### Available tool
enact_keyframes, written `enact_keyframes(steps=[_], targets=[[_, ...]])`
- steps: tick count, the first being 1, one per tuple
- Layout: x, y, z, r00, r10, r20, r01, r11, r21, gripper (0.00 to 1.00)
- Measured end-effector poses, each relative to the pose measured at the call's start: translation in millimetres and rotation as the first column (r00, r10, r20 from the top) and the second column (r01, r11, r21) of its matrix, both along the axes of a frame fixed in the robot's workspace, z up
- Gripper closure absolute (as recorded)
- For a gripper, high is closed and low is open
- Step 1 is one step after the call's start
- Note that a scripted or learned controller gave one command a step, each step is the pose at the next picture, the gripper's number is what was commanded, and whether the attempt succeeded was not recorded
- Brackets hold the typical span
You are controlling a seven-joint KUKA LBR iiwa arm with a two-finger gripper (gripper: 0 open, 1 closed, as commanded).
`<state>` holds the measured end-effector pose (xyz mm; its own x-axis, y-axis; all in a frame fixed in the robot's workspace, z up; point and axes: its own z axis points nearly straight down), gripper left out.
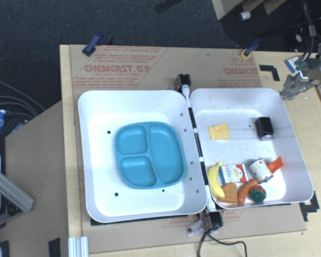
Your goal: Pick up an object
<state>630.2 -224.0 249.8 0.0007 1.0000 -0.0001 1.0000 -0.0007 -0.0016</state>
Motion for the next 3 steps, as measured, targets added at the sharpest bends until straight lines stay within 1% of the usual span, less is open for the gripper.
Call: enact_keyframes(steps=[1, 2, 3], targets=[[32.2, 0.4, -7.0, 1.000, 0.002, 0.004, -0.001, 1.000, -0.001, 1.00], [36.8, 0.2, 9.8, 1.000, 0.002, 0.005, -0.002, 1.000, -0.001, 1.00], [36.7, 0.4, 8.7, 1.000, 0.002, 0.004, -0.002, 1.000, -0.001, 1.00]])
